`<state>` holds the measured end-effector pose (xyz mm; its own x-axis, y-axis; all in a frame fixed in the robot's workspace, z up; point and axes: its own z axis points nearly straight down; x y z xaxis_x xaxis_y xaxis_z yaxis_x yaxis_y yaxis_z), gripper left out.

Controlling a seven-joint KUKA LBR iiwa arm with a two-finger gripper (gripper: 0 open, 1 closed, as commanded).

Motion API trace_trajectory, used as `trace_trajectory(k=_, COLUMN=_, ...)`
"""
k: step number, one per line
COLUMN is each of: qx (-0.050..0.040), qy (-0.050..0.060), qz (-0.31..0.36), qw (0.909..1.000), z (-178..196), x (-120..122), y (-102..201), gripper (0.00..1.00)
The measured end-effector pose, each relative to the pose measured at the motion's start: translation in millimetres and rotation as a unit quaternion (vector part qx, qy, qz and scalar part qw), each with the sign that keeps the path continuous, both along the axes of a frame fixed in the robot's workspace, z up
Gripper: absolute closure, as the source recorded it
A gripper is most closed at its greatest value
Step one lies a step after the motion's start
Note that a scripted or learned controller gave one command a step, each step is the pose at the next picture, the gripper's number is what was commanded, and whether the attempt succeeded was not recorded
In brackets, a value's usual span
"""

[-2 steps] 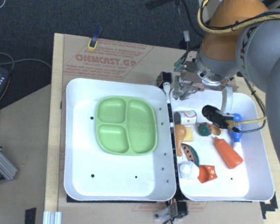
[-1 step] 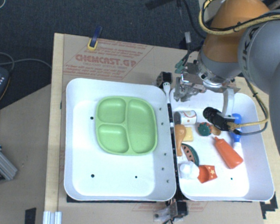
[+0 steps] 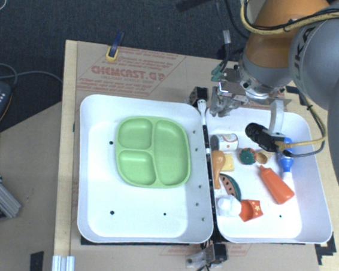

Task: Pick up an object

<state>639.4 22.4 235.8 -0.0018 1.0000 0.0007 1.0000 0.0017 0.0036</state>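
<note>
Watching this one remotely, here's what worries me, nearest stuff first.

Everything grabbable is in the right bin (image 3: pixel 315 207), bunched along its left side. Closest to the camera is a red piece with a star (image 3: pixel 251 209), touching a white fluffy lump (image 3: pixel 228 205). Just behind them is a watermelon-slice thing (image 3: pixel 231 185). The orange bottle (image 3: pixel 276 184) lies tilted a bit to the right, more on its own. Further back, a tan spoon-shaped toy (image 3: pixel 217 162) sits against a yellow wedge (image 3: pixel 228 163), then there's a small white cup (image 3: pixel 228 141) beyond those. The left bin (image 3: pixel 90 202) just has the green divided plate (image 3: pixel 154 152).

The gripper (image 3: pixel 221 109) is at the far left corner of the right bin, right by the rim where the two bins meet. I honestly can't tell from this angle whether it's open or closed, and I can't see anything held in it.

What could go wrong, I reckon:
- Coming down that close to the corner, it could clip the bin wall or the divider and close on air.
- The nearest candidate looks like the white cup. If it's lying on its side, it could roll or squirt out.
- The toys are packed so tight that a grab may nudge neighbours or pinch two at once.
- The yellow cable (image 3: pixel 304 146) loops low over the far side and might snag.
</note>
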Motion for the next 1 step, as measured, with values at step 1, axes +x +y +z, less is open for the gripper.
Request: trace_trajectory(k=1, qx=-0.0002, qy=0.002, qz=0.0, qw=1.0, z=-2.5, x=-1.8, y=3.3, gripper=1.0)
